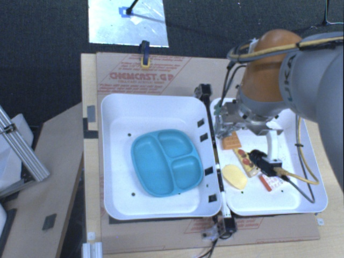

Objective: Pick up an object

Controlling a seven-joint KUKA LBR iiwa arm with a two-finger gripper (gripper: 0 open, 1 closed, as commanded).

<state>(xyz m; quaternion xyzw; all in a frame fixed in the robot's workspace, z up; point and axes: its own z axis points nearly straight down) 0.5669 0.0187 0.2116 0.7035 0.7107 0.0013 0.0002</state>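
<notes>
My gripper (224,127) hangs low over the left side of the right bin (309,195), below the orange-banded wrist. Just beneath it, to its right, lies a flat orange square (231,141). Nearer the bin's front rests a pale yellow oval piece (235,177). Between these sits a narrow red and yellow strip (246,163). A small red and white item (270,183) lies further right. The arm hides the back of this bin.
The left bin (121,117) holds a blue divided plate (166,162). A black-clipped divider (210,144) separates the two bins. Cardboard (142,75) lies under both, and a metal sheet (128,15) sits at the back.
</notes>
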